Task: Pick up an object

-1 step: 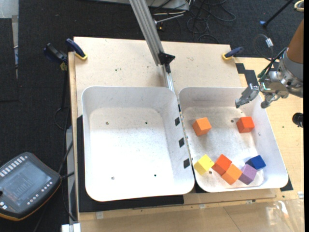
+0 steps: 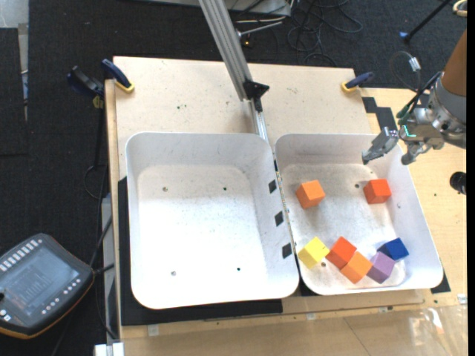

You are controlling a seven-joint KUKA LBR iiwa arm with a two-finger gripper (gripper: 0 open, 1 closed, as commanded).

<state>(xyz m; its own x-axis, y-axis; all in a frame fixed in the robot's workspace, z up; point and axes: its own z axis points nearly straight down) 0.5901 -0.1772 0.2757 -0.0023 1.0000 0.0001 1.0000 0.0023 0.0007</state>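
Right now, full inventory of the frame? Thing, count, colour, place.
bins: 2, white, side by side on the bench; left bin, right bin
orange cubes: 2 in the right bin, one upper left, one in the front cluster
red-orange cubes: 2 in the right bin, one upper right, one in the front cluster
yellow cube: 1, right bin, front left
purple cube: 1, right bin, front right
blue cube: 1, right bin, front right
clamps: 2 at the bench's back corners, blue and yellow; left, right
pendant: 1, grey and orange, lower left off the bench
gripper: 1, grey, above the right bin's back right corner, fingers apart, holding nothing
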